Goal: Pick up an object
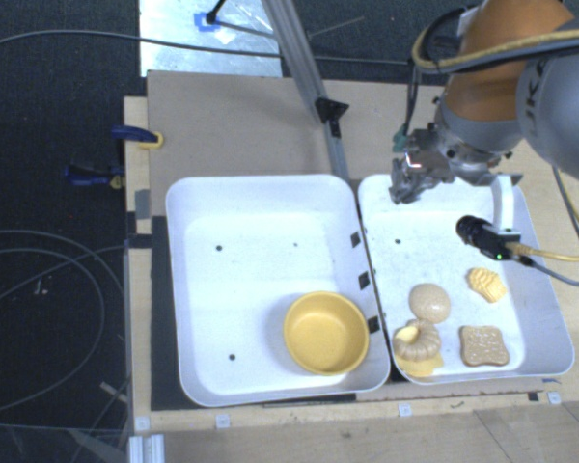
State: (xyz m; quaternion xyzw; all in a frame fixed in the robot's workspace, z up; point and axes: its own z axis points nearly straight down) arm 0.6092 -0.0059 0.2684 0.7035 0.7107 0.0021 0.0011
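**In the right bin: four pale food pieces lie loose**

In the right shallow white bin [550, 350], along its near side, four small objects lie as a loose cluster. A round beige bun-shaped piece [429, 303] sits nearest the bin's middle. Just below it, at the near-left corner, lies a curled cream and yellow pastry-like piece [418, 345], close to the bun and against the bin's wall. To its right rests a flat tan, square, waffle-textured biscuit [483, 345], and above that, apart from the others, a small ridged yellow piece [486, 284].

The two-finger gripper [405, 187] hangs over the far-left part of this same bin, well apart from the cluster, with nothing visible between its fingers; whether they are spread or pressed together cannot be told. A black cylindrical fitting [477, 232] with a yellow cable juts from the arm over the bin.

The left shallow white bin [207, 258], touching the right one along a shared edge, holds a round yellow plastic bowl [325, 332], upright, near its near-right corner.
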